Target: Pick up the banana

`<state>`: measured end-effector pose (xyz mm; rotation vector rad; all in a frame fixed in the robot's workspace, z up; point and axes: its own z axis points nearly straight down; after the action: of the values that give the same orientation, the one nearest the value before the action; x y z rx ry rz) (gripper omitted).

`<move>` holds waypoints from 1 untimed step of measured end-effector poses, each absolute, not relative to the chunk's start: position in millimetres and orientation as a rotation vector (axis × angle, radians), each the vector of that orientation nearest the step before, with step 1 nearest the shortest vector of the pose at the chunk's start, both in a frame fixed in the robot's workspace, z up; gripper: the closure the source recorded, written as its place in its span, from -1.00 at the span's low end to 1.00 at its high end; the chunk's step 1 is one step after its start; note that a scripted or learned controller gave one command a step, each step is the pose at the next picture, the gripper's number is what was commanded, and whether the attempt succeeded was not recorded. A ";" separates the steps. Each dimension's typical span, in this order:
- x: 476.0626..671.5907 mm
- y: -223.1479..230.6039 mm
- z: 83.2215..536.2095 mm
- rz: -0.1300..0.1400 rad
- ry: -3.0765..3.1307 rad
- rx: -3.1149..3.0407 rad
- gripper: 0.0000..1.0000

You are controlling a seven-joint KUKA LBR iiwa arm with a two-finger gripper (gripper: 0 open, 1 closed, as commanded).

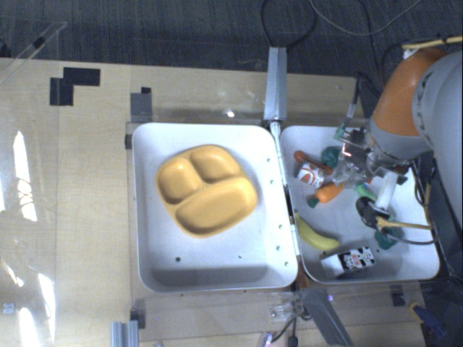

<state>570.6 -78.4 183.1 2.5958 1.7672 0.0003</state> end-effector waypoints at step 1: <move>570.4 -78.3 182.8 -0.001 1.769 2.595 -1.00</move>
<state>570.4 -78.3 182.8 2.5952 1.7685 -0.0007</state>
